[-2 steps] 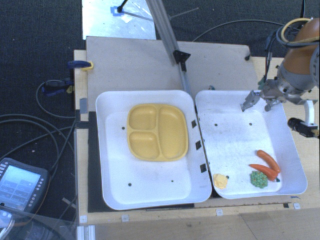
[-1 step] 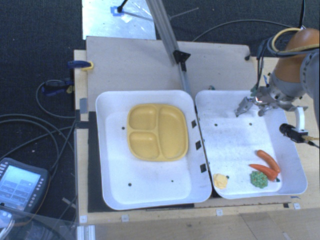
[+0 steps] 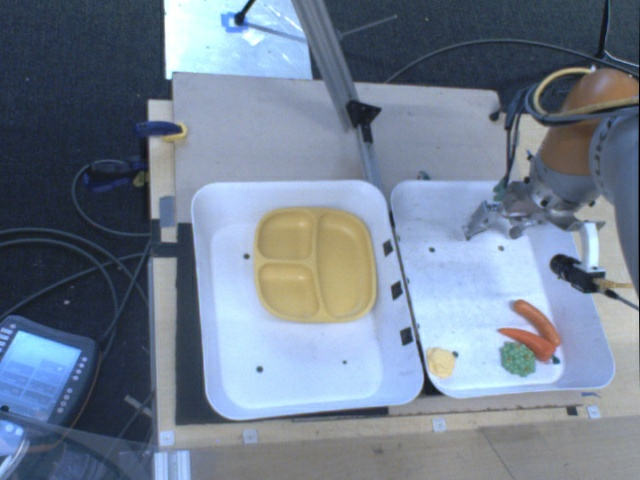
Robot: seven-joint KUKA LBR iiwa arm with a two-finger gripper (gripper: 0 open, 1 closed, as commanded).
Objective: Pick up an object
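Observation:
My gripper (image 3: pixel 492 230) hangs over the far part of the right bin (image 3: pixel 470 288), open with nothing between its fingers. In that bin's near right corner lie two orange-red sausage-shaped pieces (image 3: pixel 537 321) (image 3: pixel 527 341), with a green broccoli-like piece (image 3: pixel 517 359) touching the nearer one. Close to the bin's near left edge sits a small pale yellow lump (image 3: pixel 441 362). All of these lie well nearer the front than the gripper and apart from it.
A yellow divided plate (image 3: pixel 315 265) lies in the left bin (image 3: pixel 230 368). A grey pole (image 3: pixel 330 53) slants down to the bench behind the bins. Between the two bins runs a raised rim (image 3: pixel 398 288).

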